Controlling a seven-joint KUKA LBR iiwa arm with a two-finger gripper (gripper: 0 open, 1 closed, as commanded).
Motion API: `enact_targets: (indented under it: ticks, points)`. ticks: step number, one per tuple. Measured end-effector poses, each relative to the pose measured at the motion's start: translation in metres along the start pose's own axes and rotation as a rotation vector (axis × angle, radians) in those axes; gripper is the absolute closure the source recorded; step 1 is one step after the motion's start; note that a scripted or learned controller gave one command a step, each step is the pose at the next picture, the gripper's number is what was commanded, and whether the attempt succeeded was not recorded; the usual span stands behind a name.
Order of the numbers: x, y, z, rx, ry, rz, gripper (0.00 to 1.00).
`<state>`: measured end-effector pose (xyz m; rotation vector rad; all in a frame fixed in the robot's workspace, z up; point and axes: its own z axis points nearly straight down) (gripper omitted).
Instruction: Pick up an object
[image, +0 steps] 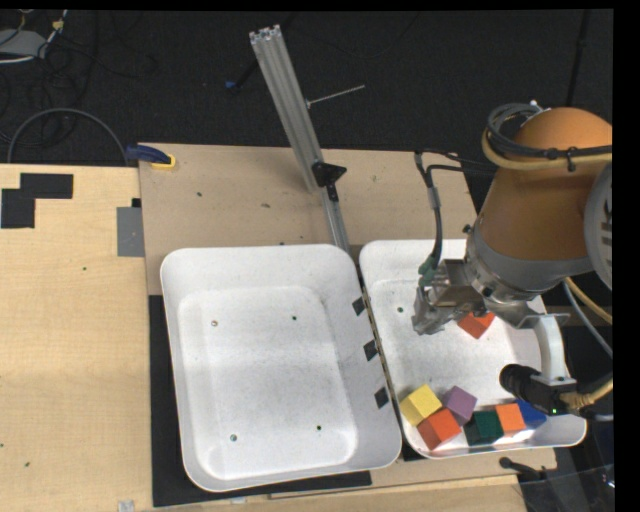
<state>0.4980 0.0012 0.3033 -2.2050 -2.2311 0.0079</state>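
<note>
Gripper (432, 318) apparently just beside red block (476, 325)

Grey arm (520, 255), orange band (545, 190)

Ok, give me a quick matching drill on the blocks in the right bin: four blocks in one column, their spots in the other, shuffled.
Blocks:
1. yellow block
2. purple block
3. green block
4. red block

Spots:
A. up by the hand, apart from the cluster
B. far left of the cluster
C. just right of yellow
D. near the bin's front rim, left of orange

Pairs: 1-B, 2-C, 3-D, 4-A
</note>
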Motion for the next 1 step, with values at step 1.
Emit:
enact_targets:
  ticks: [1]
  points:
    - [0.0007, -0.0001, 0.0004, 0.001, -0.001, -0.003, 0.00]
